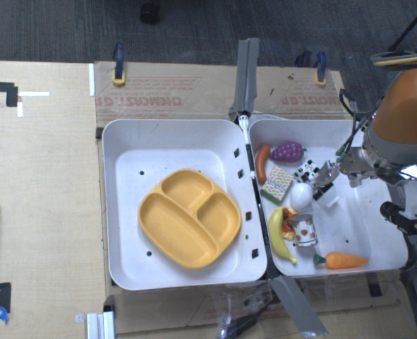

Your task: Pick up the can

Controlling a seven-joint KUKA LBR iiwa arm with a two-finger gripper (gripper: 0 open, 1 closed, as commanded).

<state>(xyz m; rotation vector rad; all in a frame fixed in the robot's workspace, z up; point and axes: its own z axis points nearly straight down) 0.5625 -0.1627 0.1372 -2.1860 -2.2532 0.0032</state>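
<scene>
The small metal can with a red-and-white label (pixel 304 229) stands in the right-hand white plastic bin (pixel 377 260), wedged just beside a yellow banana (pixel 278 235) and near an orange carrot (pixel 346 260), so any approach looks crowded. The grey arm's end effector (pixel 324 179) hangs above the bin's middle, close to a white egg-shaped object (pixel 300 195) and apart from the can; its fingers seem empty, though whether they are spread or closed I cannot tell. A yellow divided plate (pixel 189 218) fills the left bin.

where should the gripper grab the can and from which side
Probably across the can's round side wall, coming down from above. It seems to stand upright beside the banana, so set the fingers along the can's free front and back rather than toward the banana.
</scene>
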